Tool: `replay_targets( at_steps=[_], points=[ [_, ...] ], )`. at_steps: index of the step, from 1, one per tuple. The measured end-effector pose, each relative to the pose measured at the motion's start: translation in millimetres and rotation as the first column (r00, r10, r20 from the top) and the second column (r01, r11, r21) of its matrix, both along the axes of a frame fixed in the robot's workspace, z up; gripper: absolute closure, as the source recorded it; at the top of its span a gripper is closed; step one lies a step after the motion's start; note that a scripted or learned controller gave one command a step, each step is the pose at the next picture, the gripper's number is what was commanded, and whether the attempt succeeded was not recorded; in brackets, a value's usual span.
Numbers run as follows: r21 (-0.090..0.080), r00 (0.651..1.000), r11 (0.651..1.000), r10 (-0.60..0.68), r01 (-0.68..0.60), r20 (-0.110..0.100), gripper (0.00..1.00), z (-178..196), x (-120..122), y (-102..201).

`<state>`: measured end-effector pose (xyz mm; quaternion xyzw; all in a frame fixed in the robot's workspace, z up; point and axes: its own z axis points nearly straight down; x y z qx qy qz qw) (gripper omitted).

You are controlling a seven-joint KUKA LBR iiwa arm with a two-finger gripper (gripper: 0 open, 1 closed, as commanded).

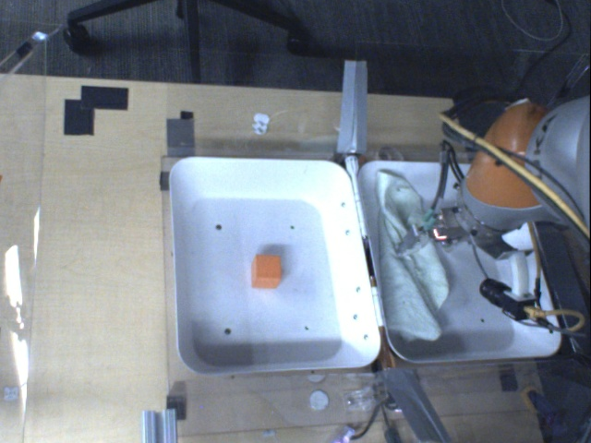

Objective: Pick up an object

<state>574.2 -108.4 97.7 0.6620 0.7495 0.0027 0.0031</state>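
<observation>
Cloth (pixel 411 257) lies in the right bin (pixel 480 340), all crumpled and long, running from the back of the bin toward the front along the left wall. It is pale, nearly the same color as the bin. It looks soft and floppy, so it would likely sag if lifted by one spot.

Right over the upper part of the cloth sits the hand (pixel 429 229) of the robot. It is low, touching or almost touching the cloth. I cannot tell how the hand is set; that part is too small and dark to see. I also cannot tell if any cloth is caught in it. My guess is that the robot is trying for a grab at the cloth.

The arm (pixel 517 169) comes in from the right, grey with an orange band (pixel 503 160), and black cables (pixel 508 298) hang under it over the bin.

In the left bin (pixel 199 201) sits a small orange block (pixel 267 271), near the middle, well apart from the hand. It could be picked too, but the hand is not near it.

Both bins rest side by side on the wooden worktop (pixel 92 247).
</observation>
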Motion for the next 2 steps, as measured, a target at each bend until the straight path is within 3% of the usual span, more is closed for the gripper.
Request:
replay_targets(
  at_steps=[1, 2],
  points=[
    [0.001, 1.0, 1.0, 0.002, -0.002, 0.003, 1.0, 10.8, 1.4, 1.4],
    [0.0, 0.983, 0.983, -0.183, 0.183, -0.005, 1.0, 87.5, 42.4, 33.1]
  ],
)
